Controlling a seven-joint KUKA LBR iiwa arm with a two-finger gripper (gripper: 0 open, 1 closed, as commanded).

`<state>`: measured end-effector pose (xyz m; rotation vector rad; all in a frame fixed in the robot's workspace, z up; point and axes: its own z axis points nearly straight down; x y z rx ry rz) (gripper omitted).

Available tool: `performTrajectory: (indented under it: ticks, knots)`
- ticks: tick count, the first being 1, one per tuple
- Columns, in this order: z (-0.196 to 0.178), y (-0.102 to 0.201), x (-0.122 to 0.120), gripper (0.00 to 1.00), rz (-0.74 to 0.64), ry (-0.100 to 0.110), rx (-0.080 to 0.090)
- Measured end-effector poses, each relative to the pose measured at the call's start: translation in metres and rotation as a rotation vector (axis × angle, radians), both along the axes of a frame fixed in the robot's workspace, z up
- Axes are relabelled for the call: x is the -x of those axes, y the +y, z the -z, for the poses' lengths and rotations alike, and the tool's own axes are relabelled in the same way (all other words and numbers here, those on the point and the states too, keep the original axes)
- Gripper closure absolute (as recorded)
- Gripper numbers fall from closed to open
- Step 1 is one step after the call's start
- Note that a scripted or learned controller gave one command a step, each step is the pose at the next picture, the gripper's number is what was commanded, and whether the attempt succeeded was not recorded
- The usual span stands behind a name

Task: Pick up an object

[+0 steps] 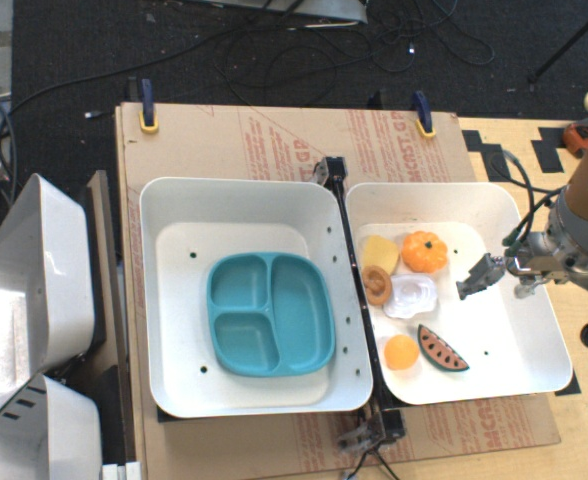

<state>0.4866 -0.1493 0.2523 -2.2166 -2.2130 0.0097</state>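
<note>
The right bin [534, 368] holds several toy foods on its left side: a yellow block [379, 252], an orange pumpkin [425, 252], a brown ring doughnut [377, 285], a clear white lump [413, 296], a small orange ball [401, 352] and a watermelon slice [441, 350]. My gripper [480, 277] hangs over the middle right of this bin, to the right of the white lump and apart from every item. Nothing sits between its dark fingers.
The left bin [164, 268] carries a teal divided plate [270, 314]. A black divider clamp [336, 173] stands between the bins at the back. Two blue-and-yellow clamps [148, 108] hold the cardboard base. White tubs [29, 278] stand off the bench's left side.
</note>
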Motion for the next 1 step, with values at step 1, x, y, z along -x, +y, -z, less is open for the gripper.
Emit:
performTrajectory:
  ticks: [1]
  knots:
    - [-0.005, 0.0003, -0.0022, 0.0, -0.003, -0.011, 0.002]
